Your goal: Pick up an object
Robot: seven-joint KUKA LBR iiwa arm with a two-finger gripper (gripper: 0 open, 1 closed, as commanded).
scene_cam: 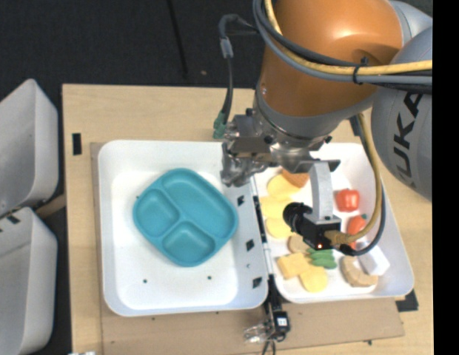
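Camera view, looking down at a slant on a bench bearing two white bins side by side. The left bin is occupied by a single teal plate with three compartments, lying flat near the bin's middle and set slightly askew to its walls. The right bin is crowded with small pieces: two pale yellow discs near the shared rim, an orange piece just behind them, a red piece toward the far side, a green piece near the middle, a tan slab touching a yellow piece at the front, and a tan round beside a white block in the front right corner. The arm is seen reaching in from the right, its orange band filling the upper part of the view above the right bin. The gripper is held low over the back part of the shared rim, between the plate's far corner and the yellow discs; whether it is spread or pressed together cannot be told, being masked by the wrist.
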